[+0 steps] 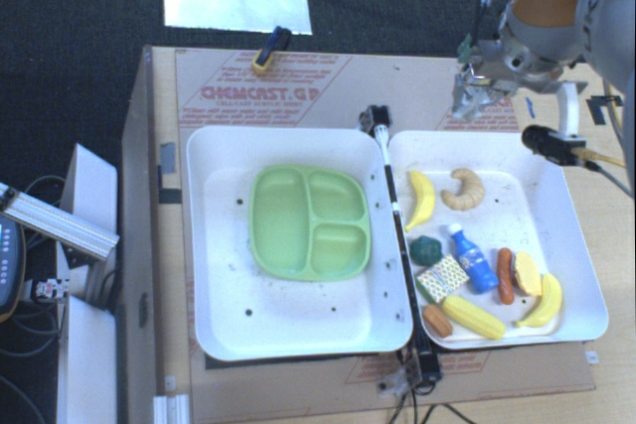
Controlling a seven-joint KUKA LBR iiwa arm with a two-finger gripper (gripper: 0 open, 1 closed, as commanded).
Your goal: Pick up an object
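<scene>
holding toy food [467, 263], right bin [586, 288]; green tray [308, 221], left bin [214, 313]

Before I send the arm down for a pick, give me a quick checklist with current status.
1. Hand clear of the bins: ok, it sits above the right bin's far rim.
2. Hand carrying nothing: ok, nothing seen between its fingers.
3. Finger opening: cannot tell.
4. Free target available: ok, the croissant lies apart from its neighbours.
5. Blue bottle free: not ok, crowded by the checkered block and sausage.
6. Left bin: ok, green tray lies flat.
</scene>
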